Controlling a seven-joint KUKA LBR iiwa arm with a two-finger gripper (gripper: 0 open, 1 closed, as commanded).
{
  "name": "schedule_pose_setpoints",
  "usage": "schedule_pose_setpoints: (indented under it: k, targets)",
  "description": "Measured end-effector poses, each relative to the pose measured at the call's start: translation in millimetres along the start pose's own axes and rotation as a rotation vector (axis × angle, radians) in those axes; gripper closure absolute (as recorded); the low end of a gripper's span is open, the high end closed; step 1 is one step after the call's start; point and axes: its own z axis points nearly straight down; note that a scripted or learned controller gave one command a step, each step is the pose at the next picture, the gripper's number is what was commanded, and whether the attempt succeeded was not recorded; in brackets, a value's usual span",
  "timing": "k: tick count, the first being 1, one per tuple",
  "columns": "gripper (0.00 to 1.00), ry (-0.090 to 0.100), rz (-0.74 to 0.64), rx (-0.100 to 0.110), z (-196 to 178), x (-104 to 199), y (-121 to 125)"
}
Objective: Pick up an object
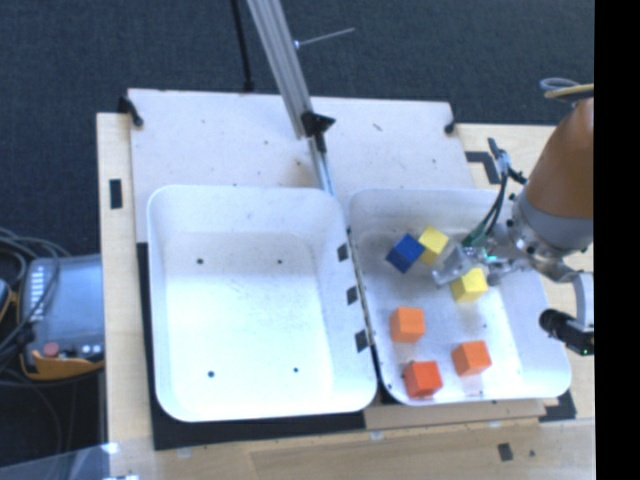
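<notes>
The right bin [520, 368] holds several small cubes. A blue cube [404, 253] and a yellow cube [433, 240] lie together near its far left. A second yellow cube [469, 285] sits in the middle. Three orange cubes lie toward the front: one [407, 324] near the left wall, one [471, 357] to its right, and one [422, 377] at the front. My gripper [456, 266] hangs low over the bin, between the two yellow cubes and right beside the second one. The arm [560, 183] reaches in from the right and hides part of the bin's right side.
The left bin [250, 303] stands beside the right one, their walls touching at the middle. A slanted metal post [285, 58] rises from behind the bins. A grey box with cables [60, 313] sits off the bench at the left.
</notes>
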Motion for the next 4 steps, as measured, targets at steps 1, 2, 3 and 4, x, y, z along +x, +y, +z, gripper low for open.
schedule_pose_setpoints:
  k: [1,2,3,4]
  targets:
    - [0.0,-0.002,0.001,-0.005,-2.6,-0.2,1.0]
    - [0.0,-0.002,0.004,0.0,44.2,-6.3,-6.6]
    - [0.0,-0.003,0.005,-0.002,96.0,-7.8,-6.9]
    - [1.0,-0.004,0.015,-0.01,82.7,-8.8,-5.3]
